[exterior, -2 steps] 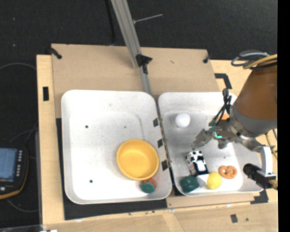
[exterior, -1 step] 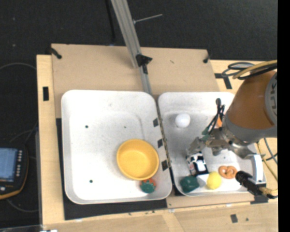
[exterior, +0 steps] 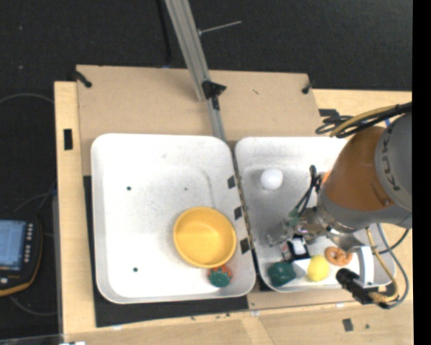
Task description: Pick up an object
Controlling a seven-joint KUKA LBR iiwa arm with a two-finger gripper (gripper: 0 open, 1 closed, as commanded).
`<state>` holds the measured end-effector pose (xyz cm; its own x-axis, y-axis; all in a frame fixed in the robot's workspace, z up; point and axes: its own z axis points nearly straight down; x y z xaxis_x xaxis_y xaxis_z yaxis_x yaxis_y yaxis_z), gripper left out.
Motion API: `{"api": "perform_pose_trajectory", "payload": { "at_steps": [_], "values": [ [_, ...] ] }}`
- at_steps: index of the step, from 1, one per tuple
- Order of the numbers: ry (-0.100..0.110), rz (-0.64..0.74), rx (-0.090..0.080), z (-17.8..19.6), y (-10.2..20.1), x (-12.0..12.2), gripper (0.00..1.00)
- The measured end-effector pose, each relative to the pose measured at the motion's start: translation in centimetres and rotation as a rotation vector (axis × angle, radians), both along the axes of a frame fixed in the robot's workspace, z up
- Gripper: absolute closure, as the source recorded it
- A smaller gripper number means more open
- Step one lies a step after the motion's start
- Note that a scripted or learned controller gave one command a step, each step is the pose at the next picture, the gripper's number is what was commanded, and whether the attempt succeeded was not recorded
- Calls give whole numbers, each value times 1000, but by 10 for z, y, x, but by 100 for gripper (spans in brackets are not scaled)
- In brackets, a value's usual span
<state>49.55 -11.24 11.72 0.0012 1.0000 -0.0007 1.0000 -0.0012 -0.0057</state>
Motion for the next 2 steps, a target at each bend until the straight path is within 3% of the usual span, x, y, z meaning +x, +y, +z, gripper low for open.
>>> {"api": "perform_pose_trajectory", "payload": {
  "at_steps": [1, 2],
  "values": [
    [-5, 0, -1, -17, -2, 0, 0],
    [-11, -4, 1, -6, -1, 2, 100]
  ]
}}
